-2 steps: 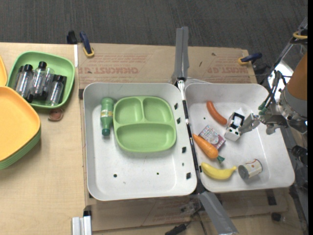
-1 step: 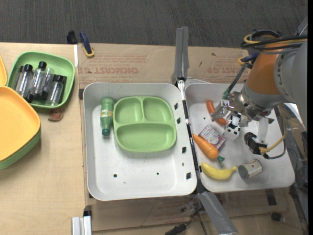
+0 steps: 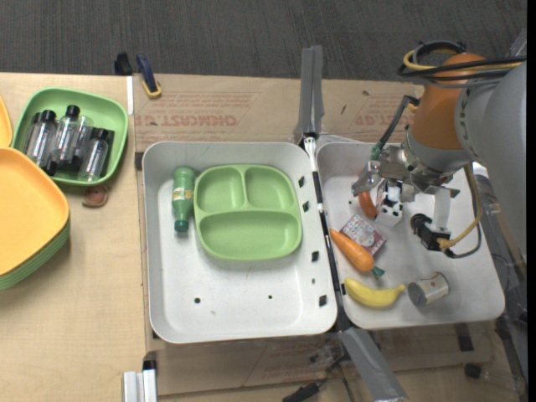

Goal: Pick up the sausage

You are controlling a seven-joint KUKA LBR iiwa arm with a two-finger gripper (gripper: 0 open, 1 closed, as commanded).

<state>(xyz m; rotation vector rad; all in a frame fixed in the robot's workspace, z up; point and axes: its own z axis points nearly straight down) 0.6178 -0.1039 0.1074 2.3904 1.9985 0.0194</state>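
My gripper (image 3: 378,193) hangs low over the right bin (image 3: 469,308), wrist turned down so the fingers can straddle a target lying flat; whether they are apart or together I cannot tell from this angle. The sausage (image 3: 367,203), a small reddish piece, lies just beside the fingertips, possibly touching them; I see nothing gripped. Nearby lie a pink packet (image 3: 363,232), a carrot (image 3: 352,250), a banana (image 3: 373,293) and a metal cup (image 3: 430,290), apart enough not to crowd a grasp. The green tray (image 3: 248,210) and bottle (image 3: 182,198) sit in the left bin (image 3: 243,312).
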